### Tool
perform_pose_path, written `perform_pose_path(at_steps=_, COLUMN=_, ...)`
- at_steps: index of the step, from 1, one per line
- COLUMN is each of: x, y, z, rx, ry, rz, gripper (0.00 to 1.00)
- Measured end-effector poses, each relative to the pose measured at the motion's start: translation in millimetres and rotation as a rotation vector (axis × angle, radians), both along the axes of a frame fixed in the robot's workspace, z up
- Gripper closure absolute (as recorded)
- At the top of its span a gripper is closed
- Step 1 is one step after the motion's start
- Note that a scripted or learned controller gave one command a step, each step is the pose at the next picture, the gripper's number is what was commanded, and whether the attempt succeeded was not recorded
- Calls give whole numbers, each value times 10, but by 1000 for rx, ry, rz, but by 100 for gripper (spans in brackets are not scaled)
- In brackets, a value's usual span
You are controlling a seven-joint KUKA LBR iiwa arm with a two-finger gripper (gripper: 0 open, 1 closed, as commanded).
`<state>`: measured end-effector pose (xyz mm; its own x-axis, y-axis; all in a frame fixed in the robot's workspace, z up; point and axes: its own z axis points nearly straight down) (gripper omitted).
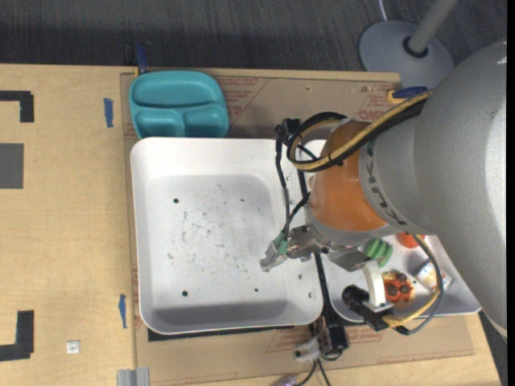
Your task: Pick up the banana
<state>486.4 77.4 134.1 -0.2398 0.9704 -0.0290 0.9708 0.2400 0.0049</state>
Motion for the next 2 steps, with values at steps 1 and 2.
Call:
perform_pose_path(at_steps=1, x=-1, y=-3, z=-1, rx=-1, ry=1, rz=13, gripper=0)
perform_pose_path(at_steps=2, x=-2, y=-10, z=-2, rx=-2, ry=2, rz=34, gripper=0)
